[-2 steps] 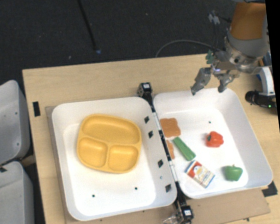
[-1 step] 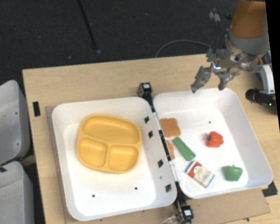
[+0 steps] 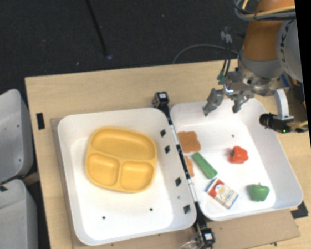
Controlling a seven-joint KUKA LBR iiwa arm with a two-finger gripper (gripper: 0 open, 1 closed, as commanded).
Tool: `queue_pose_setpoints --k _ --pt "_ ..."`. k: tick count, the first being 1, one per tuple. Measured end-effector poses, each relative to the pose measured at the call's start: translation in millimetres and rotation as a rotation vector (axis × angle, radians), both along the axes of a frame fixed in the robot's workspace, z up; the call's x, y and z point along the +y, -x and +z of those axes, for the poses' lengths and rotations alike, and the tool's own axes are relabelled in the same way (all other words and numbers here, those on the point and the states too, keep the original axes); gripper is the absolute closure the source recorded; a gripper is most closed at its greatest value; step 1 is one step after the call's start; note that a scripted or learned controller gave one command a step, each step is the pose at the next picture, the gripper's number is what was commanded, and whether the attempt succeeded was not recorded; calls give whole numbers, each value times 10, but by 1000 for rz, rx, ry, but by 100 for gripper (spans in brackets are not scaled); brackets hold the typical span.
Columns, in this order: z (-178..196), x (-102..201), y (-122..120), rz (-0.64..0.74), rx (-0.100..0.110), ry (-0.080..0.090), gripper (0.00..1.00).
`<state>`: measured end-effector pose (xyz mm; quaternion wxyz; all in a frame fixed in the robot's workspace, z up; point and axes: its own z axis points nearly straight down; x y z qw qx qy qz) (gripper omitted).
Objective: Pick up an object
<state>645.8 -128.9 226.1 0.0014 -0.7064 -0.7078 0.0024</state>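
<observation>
My gripper (image 3: 224,102) hangs over the far edge of the right bin (image 3: 270,152), fingers spread open with nothing between them. Below it in that bin lie a brown toast slice (image 3: 189,141), a green stick-shaped piece (image 3: 204,165), a red pepper (image 3: 237,155), a green pepper (image 3: 258,192) and a small red-and-white box (image 3: 222,193). A thin orange piece (image 3: 188,166) lies against the bin's left wall. The toast is the nearest object, down and to the left of the fingers.
The left bin (image 3: 82,213) holds a yellow divided plate (image 3: 120,158). A black divider with clips (image 3: 179,163) runs between the bins. A black fitting (image 3: 160,99) sits at the far end of the divider. White chair-like shapes (image 3: 4,166) stand at the left.
</observation>
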Motion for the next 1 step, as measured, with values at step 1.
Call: queue_pose_setpoints --k 1 --pt "-640 -48 28 -3 1 1 0"
